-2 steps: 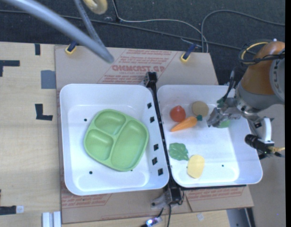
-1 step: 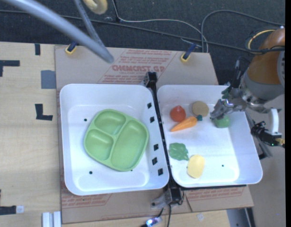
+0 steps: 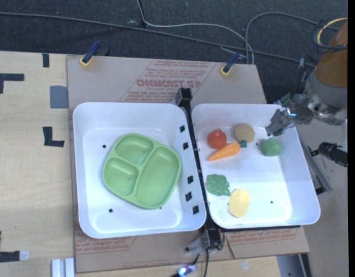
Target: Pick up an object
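The right bin (image 3: 292,212) holds several toy foods. A red tomato (image 3: 217,138) and a tan round piece (image 3: 243,133) lie at the back, with an orange carrot (image 3: 224,151) just in front of them. A green round piece (image 3: 271,147) sits near the right wall. A leafy green piece (image 3: 217,184) and a yellow piece (image 3: 239,202) lie toward the front. My gripper (image 3: 278,123) hangs over the bin's back right corner, just above and behind the green round piece. I see nothing held in it.
The left bin (image 3: 90,212) holds a green divided plate (image 3: 142,170). A black divider (image 3: 191,154) runs between the bins. Cables (image 3: 246,36) trail behind them on the dark floor. Yellow clamps (image 3: 89,53) pin the cardboard base.
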Robot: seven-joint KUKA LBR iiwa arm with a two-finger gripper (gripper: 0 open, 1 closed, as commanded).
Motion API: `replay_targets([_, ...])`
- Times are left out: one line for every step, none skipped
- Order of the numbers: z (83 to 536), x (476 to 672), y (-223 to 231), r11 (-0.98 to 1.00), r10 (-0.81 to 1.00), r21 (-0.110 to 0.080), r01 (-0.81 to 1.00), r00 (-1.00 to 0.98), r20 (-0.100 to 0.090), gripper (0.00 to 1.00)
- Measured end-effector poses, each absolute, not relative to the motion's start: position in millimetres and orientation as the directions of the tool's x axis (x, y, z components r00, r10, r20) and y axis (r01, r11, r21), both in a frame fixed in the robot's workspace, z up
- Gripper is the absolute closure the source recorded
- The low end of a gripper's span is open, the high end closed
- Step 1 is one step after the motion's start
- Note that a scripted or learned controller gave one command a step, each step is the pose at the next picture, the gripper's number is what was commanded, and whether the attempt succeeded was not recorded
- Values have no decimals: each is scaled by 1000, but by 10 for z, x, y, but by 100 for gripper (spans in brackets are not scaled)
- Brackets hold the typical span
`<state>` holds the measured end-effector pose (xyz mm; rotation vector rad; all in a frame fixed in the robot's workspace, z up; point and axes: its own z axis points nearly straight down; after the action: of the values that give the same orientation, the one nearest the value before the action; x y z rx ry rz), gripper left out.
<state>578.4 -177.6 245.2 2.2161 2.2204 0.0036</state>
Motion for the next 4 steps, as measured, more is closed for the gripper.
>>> replay_targets([2517,5805,-1273,6,1000,0,1000,-6,1,100])
replay_targets([2491,5719,-761,6,1000,-1,1000,-6,1,100])
replay_targets([2521,5711,-260,7,1000,-1,1000,-7,2,100])
replay_targets([2517,5808,282,7,1000,-1,1000,-7,1,100])
